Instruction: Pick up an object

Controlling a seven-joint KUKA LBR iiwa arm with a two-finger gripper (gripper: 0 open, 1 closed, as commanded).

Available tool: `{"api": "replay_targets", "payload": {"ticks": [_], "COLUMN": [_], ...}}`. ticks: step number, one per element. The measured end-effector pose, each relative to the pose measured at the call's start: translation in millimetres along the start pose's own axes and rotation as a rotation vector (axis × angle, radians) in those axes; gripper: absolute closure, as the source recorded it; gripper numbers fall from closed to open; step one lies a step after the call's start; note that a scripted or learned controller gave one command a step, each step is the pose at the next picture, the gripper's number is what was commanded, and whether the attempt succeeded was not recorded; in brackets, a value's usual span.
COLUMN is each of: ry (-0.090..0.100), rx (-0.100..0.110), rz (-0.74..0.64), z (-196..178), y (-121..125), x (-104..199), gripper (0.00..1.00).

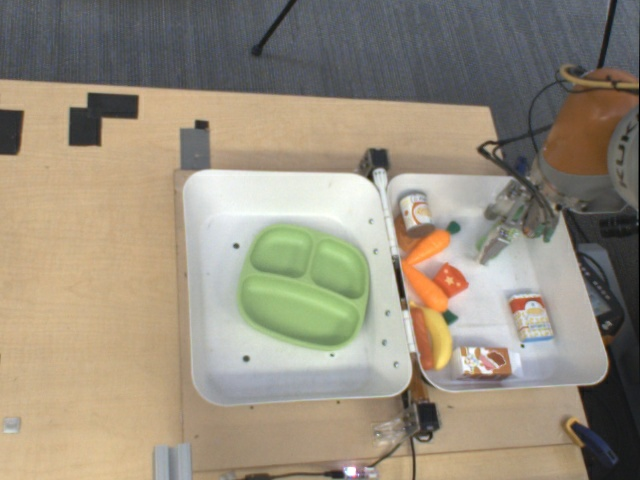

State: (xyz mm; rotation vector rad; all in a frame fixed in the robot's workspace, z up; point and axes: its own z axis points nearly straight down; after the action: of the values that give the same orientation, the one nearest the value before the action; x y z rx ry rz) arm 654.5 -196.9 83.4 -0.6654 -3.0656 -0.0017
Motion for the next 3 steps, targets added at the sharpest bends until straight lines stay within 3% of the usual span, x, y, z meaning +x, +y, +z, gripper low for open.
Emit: {"api": "replay_targets", "payload": {"ticks": [1, 2, 3], "ry": [-0.009, -0.018, -0.015], "rx": [-0.001, 0.000, -0.006], "rz": [-0.067, -0.371, -0.868], "z": [-1, -2, -2], "y": [-36, -48, -55], "x": [57, 115, 109], "gripper": [0.00, 0.00, 0.00]}}
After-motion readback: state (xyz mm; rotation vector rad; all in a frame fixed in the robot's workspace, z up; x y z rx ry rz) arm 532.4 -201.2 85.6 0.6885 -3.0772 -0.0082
